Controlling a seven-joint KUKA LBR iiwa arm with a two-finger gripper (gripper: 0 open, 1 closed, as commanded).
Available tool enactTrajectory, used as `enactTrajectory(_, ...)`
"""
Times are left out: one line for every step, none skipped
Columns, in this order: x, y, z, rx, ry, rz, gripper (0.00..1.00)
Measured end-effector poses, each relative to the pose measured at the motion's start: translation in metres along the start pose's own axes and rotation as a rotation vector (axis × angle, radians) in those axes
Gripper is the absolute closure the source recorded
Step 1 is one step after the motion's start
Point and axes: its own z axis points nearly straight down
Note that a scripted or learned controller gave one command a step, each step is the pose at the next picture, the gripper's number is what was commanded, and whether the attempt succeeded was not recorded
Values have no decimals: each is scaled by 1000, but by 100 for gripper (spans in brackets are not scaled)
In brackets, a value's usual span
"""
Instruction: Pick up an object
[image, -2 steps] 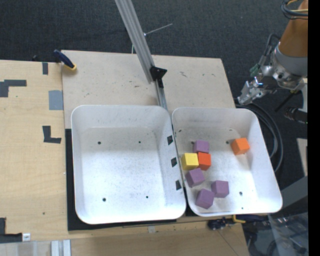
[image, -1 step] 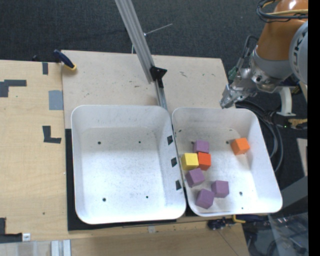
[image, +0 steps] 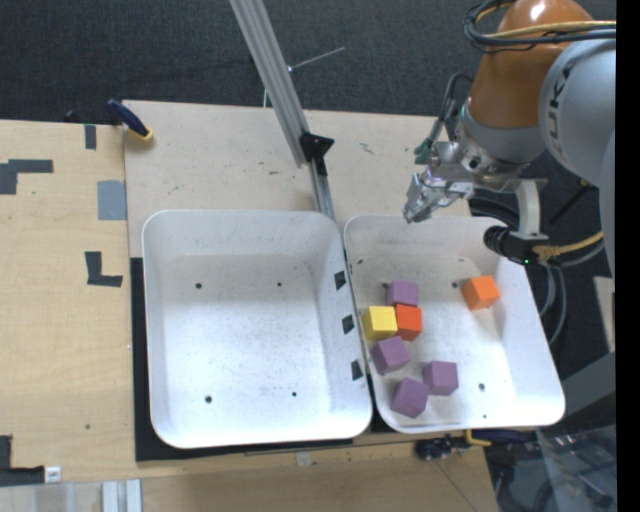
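Blocks (image: 408, 322) (purple, orange, yellow) cluster in right bin (image: 520, 385); claw (image: 420, 207) over its far edge, grip state unreadable.

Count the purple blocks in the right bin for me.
4: one purple block above the yellow, one below it, one right, one nearest the front.

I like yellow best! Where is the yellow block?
The yellow block lies in the right bin, near its left wall, touching an orange block on its right.
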Motion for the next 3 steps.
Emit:
enactTrajectory(55,-15,18,2,-1,1,100)
enactTrajectory(105,-29,35,3,-1,1,100)
enactTrajectory(158,-42,26,0,0,-1,100)
